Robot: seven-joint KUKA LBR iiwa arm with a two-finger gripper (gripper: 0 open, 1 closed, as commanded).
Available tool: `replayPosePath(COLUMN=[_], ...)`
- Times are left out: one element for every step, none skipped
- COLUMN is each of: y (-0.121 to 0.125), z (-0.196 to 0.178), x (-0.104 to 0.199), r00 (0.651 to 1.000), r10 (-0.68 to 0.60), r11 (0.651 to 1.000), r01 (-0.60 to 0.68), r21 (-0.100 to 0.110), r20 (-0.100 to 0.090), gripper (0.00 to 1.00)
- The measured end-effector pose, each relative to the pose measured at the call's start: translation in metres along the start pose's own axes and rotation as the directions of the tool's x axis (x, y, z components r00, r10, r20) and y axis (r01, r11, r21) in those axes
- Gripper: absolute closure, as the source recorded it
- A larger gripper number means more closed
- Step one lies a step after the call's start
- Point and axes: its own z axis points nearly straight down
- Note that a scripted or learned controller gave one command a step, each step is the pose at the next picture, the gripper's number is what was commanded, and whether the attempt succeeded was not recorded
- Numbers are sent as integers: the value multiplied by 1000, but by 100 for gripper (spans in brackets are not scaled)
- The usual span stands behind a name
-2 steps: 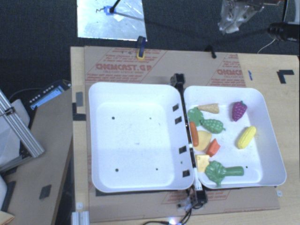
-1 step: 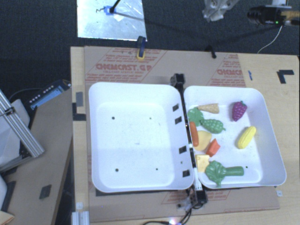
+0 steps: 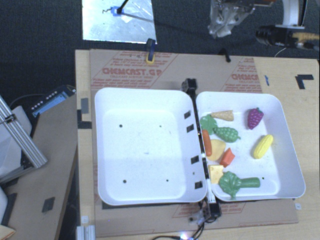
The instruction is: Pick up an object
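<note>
The broccoli [image 3: 239, 183] lies at the near edge of the right bin [image 3: 290, 149], far below the gripper [image 3: 223, 21], which hangs high beyond the bench, likely parked. Whether its jaws are apart, I cannot tell. Purple grapes [image 3: 255, 117] lie almost straight beneath it.

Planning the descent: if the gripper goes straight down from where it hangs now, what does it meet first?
Probably the bare bench behind the right bin, not the toys. The gripper hangs beyond the bin's far rim, though depth is hard to judge from this slant.
</note>
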Motion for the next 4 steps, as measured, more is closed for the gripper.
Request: replayPosePath(y=[36, -2, -44, 31], z=[1, 0, 0, 1], x=[27, 54, 87, 78], r00=[1000, 1000, 1000, 1000], r10=[1, 1, 0, 9], r11=[1000, 1000, 1000, 1000], r01=[-1, -1, 0, -9], r21=[-3, 1, 1, -4], r20=[1, 1, 0, 2], gripper=[100, 100, 100, 100])
